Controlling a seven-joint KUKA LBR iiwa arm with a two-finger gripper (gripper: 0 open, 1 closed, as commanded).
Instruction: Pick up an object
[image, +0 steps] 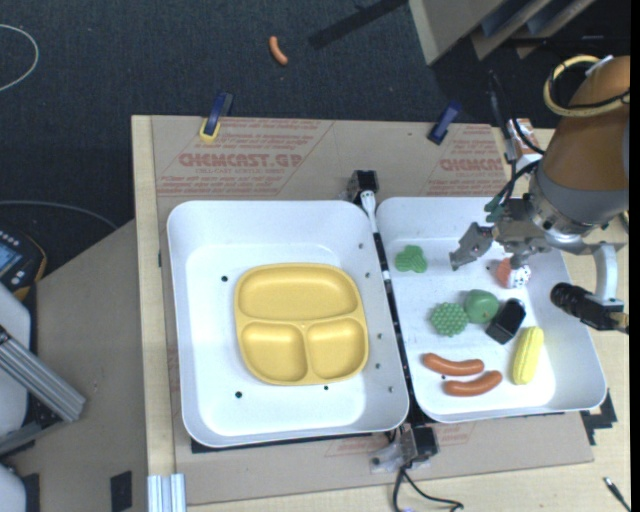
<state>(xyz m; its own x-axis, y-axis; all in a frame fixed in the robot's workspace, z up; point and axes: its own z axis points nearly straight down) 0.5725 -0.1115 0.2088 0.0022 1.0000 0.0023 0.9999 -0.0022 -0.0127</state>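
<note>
Claw state: gripper (492, 252) hangs released, fingers spread, grasping nothing.
Nearest target: green ball (481, 304) lies at six o'clock from it, near.
Black block (506, 320): touching the ball's right.

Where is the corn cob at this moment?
The corn cob lies in the right bin, near its right edge, beside the black block and the two sausages.

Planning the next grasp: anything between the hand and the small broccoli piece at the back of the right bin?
Nothing visible. The hand hangs just right of the broccoli floret, with bare right bin floor between; other items lie nearer the camera.
</note>
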